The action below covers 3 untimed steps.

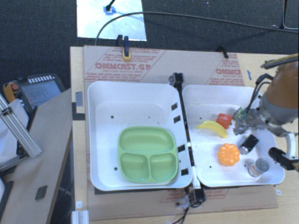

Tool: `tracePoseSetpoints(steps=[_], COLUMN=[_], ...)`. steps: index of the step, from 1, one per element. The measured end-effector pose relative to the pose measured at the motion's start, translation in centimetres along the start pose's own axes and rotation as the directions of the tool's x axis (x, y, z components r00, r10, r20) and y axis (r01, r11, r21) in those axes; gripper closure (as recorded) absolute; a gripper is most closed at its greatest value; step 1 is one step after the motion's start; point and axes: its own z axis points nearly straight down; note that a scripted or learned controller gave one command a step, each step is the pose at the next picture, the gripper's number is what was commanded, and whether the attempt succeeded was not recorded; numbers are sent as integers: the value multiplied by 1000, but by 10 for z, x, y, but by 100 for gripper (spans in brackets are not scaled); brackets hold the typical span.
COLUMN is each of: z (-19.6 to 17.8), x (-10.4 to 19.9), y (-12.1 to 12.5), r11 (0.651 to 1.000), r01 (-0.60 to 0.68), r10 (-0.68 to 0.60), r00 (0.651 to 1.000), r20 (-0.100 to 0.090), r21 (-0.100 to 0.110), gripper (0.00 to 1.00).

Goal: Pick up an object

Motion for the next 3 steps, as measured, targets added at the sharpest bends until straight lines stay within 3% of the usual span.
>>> tracePoseSetpoints(steps=[2, 3], z=[-108, -96], x=[0, 61], y=[0, 0], r11=[1000, 1000], r01=[4, 10], r10=[-4, -10], r00=[1000, 1000], r20=[0, -4], r21=[-3, 4], gripper=[100, 100])
